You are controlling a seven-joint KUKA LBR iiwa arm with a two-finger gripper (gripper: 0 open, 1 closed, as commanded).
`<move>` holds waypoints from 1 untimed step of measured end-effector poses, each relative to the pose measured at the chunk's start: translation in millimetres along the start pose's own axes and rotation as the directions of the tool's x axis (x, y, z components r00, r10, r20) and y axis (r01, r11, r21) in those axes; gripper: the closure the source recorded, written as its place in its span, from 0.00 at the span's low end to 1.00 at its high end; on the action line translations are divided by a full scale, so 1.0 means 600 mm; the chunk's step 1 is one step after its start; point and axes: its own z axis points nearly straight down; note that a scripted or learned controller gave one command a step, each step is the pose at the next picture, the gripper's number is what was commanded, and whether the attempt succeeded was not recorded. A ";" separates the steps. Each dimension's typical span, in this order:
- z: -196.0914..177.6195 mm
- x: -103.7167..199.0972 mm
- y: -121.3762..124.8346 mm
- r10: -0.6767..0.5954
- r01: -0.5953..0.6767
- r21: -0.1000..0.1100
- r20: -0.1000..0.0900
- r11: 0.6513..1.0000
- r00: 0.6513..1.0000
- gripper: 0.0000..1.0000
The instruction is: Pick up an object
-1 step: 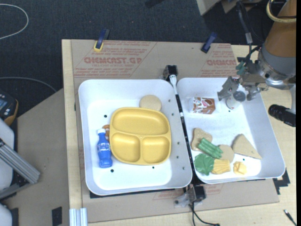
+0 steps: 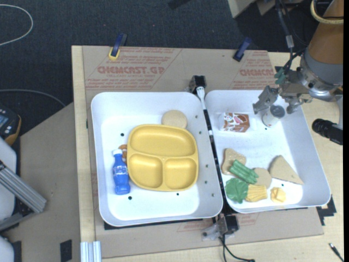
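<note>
Camera view: grey two-finger gripper (image 2: 268,109) hovers over right white bin (image 2: 311,141), finger spread unclear, nothing visibly held; small brown-white snack packet (image 2: 236,121) lies just beside, flat, likely target.

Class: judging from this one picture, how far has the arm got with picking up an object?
Done: the gripper is above the right bin, near the packet. In hand: nothing shows between its fingers. Left: descend, grasp and lift; the packet looks the nearest candidate.
</note>
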 end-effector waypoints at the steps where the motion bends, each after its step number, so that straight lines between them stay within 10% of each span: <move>1: 0.102 -0.006 -0.008 0.001 -0.001 0.006 -0.001 1.000 1.000 0.00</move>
